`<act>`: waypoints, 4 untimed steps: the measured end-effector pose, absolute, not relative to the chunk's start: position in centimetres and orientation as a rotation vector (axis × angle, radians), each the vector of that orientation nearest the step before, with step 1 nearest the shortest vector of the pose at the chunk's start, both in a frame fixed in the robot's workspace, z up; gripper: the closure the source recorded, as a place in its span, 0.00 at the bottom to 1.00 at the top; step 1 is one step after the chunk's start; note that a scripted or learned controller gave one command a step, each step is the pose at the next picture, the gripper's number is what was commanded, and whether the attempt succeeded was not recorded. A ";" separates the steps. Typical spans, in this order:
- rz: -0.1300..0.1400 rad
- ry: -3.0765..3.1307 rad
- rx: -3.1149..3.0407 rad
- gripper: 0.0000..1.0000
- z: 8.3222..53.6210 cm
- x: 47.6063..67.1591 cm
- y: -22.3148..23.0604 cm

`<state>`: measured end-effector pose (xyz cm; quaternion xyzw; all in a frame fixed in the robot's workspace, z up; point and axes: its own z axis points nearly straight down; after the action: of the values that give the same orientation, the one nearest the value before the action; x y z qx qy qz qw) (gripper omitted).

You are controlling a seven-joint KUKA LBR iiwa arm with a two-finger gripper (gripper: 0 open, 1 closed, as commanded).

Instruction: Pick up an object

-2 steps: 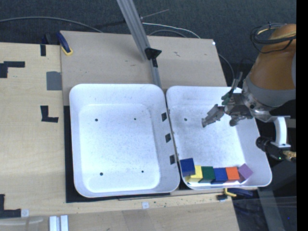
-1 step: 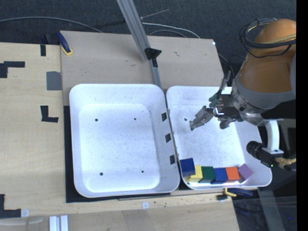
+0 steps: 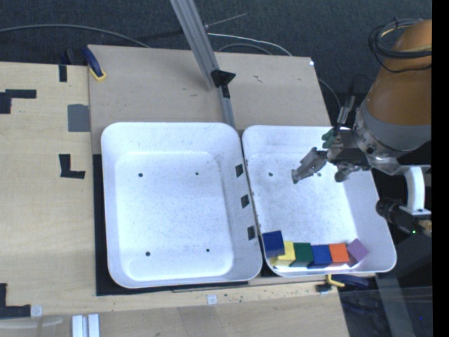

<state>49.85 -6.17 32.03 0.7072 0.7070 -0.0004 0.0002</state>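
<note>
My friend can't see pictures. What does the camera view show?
A robot claw hangs over the right bin, holding nothing. Colored blocks sit in a row at that bin's near edge, and the left bin is beside it.

Small blocks in row along near wall of right bin (image 3: 365, 209), touching one another: blue block (image 3: 272, 241) leftmost, yellow block (image 3: 284, 256) just beside it, then green block (image 3: 302, 253), second blue block (image 3: 321, 255), orange block (image 3: 339, 253), purple block (image 3: 357, 248) at right corner, tilted.
</note>
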 end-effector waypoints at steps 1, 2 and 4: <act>-0.003 2.225 2.219 1.00 33.0 49.8 -6.0; 0.007 2.217 2.216 1.00 44.5 48.3 -8.6; -0.011 2.229 2.224 1.00 24.2 51.5 -2.7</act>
<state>51.53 -2.68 24.21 0.7063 0.7079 -0.0035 -0.0037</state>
